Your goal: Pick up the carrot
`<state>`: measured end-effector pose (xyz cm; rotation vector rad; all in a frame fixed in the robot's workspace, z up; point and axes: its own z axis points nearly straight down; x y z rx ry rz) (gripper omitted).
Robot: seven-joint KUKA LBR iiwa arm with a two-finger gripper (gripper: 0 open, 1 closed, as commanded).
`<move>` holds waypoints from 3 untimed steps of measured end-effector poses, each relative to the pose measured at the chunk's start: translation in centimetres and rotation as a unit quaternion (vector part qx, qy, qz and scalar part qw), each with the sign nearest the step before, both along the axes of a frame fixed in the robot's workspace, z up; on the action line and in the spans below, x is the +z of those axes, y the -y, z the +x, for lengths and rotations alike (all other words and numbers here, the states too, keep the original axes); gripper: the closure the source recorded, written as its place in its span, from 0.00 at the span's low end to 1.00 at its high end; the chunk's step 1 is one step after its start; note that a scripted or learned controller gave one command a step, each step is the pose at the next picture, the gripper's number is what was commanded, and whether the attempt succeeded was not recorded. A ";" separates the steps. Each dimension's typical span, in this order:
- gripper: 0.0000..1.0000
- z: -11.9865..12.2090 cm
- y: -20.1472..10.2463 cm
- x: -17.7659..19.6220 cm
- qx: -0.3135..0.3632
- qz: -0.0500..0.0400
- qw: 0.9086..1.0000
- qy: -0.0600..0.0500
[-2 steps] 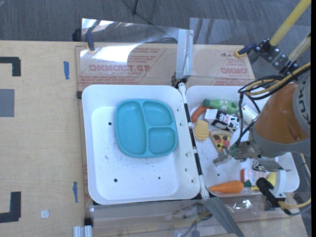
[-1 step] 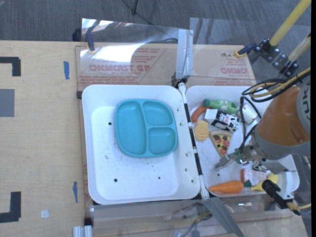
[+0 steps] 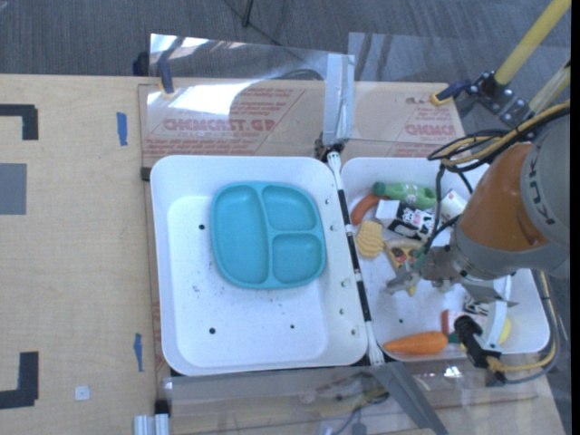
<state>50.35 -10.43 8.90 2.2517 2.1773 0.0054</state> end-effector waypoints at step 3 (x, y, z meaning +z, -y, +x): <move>0.00 -2.2 -0.4 0.0 0.079 0.001 0.997 -0.001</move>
